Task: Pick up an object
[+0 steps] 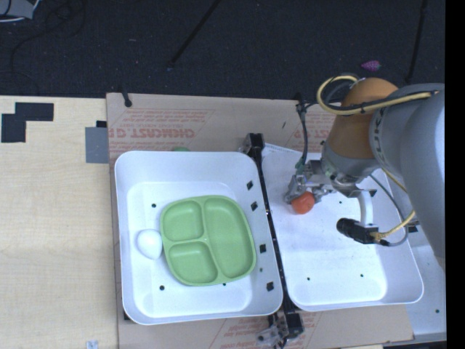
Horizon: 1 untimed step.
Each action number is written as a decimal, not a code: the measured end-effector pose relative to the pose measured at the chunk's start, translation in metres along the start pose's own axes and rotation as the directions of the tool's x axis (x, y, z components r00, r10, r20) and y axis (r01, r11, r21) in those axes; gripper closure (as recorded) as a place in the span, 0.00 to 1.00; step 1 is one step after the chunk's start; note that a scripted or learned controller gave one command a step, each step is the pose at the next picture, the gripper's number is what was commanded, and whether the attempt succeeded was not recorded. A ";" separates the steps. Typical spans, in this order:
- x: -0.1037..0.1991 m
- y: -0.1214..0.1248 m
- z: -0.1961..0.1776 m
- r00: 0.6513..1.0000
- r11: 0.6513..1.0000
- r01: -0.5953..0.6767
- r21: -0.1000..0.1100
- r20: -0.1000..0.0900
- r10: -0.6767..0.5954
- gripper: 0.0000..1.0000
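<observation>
A small orange-red object (303, 203) lies in the upper left part of the right bin (341, 282). My gripper (305, 189) is directly over it, at the object's upper edge and touching or nearly touching it. The grey arm with its orange band (363, 122) comes in from the right and hides the wrist, and the gripper's own body covers the contact.
The left bin (138, 282) holds a green three-section plate (207, 238) with a white egg-shaped object (150, 243) at its left side. A black divider (265, 224) runs between the bins. A black cable fitting (357, 230) hangs from the arm over the right bin.
</observation>
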<state>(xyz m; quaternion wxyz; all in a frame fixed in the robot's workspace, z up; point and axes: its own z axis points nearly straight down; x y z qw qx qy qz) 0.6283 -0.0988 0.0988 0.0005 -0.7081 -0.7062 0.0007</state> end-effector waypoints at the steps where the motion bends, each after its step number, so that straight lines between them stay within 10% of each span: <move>1: -0.007 0.008 -0.057 1.000 1.000 -0.001 -0.004 0.000 0.001 1.00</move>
